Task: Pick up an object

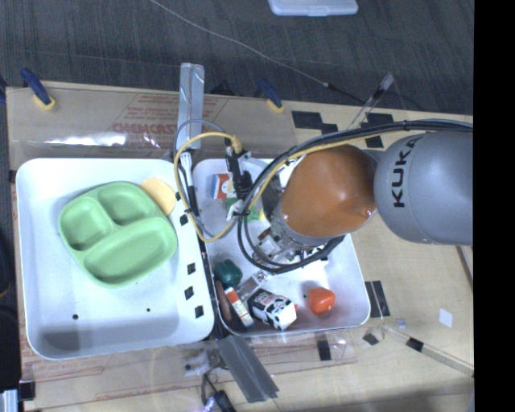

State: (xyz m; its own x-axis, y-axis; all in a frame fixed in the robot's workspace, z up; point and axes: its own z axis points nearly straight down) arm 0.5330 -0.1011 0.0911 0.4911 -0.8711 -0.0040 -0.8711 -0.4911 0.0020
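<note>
2 bins (32, 265), 1 green tray (117, 232)

Much of the right bin (354, 310) is covered by the arm (378, 193); the gripper is hidden beneath the orange band (326, 197), so its fingers cannot be judged. At 9 o'clock from the band, a small printed item (222, 187) is partly masked by cables (201, 185) — its kind cannot be told. At 12 o'clock, a pale object (312, 6) is cut by the top edge.
</note>
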